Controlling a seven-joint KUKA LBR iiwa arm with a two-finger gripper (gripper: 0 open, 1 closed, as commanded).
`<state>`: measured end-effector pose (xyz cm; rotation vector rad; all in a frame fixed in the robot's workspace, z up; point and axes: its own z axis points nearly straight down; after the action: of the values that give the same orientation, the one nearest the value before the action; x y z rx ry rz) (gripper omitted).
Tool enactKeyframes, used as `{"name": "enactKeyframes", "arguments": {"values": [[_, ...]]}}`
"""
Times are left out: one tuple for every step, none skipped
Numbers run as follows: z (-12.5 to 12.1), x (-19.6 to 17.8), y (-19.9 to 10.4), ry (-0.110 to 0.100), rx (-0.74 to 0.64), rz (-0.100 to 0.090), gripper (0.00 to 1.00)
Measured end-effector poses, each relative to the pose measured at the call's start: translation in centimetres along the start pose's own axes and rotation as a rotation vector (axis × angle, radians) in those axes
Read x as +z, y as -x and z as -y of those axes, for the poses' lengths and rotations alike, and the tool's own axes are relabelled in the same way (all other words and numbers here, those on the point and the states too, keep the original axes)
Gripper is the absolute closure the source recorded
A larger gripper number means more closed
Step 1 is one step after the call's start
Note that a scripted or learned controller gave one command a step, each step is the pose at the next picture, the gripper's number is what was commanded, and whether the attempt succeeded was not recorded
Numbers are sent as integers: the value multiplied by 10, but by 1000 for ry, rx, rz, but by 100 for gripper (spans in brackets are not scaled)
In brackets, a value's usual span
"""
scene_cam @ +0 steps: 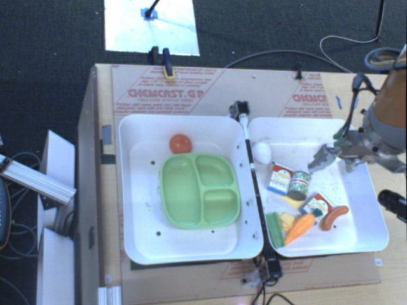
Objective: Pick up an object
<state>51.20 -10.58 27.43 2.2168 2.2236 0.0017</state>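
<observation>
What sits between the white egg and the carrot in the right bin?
In the camera view, between the egg and the carrot lie a small carton, a green-labelled can and a yellow piece.

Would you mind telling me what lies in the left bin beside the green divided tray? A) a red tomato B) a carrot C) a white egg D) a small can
A: the tomato sits in the left bin just off the tray's upper-left edge, while the carrot, egg and can lie in the right bin.
</observation>
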Motion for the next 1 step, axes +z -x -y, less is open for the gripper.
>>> {"name": "enactKeyframes", "arguments": {"values": [[3, 121, 8, -3, 2, -1, 0]]}}
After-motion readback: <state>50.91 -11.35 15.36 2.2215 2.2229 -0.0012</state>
